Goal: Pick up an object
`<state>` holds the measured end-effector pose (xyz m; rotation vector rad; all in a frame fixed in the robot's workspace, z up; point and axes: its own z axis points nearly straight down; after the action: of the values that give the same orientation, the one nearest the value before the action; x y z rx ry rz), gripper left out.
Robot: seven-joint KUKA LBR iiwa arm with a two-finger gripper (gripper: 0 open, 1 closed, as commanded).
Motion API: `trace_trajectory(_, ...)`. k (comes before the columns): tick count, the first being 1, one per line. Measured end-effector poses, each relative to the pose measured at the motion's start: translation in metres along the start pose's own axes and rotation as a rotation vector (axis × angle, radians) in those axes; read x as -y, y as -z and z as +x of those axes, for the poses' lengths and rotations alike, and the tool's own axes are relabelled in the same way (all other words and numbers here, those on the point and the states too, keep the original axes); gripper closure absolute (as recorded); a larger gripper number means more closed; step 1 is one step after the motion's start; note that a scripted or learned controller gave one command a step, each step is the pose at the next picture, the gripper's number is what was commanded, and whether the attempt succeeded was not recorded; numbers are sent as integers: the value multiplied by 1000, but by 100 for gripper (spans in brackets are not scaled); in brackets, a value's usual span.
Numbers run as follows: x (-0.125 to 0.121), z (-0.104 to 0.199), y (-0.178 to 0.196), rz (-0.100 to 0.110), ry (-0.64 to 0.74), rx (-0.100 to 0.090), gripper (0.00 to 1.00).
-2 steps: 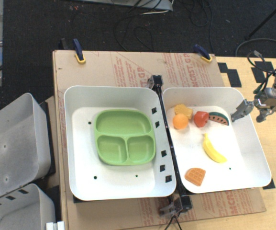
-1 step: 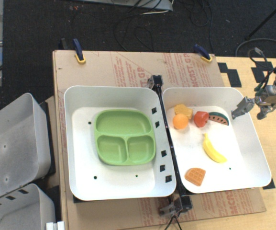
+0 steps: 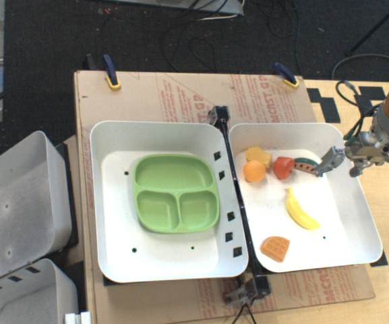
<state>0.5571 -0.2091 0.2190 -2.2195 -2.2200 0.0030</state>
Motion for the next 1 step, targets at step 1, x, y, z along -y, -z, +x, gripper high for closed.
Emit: trace_trajectory(1,3,-7,-61,2,-3,-1,0)
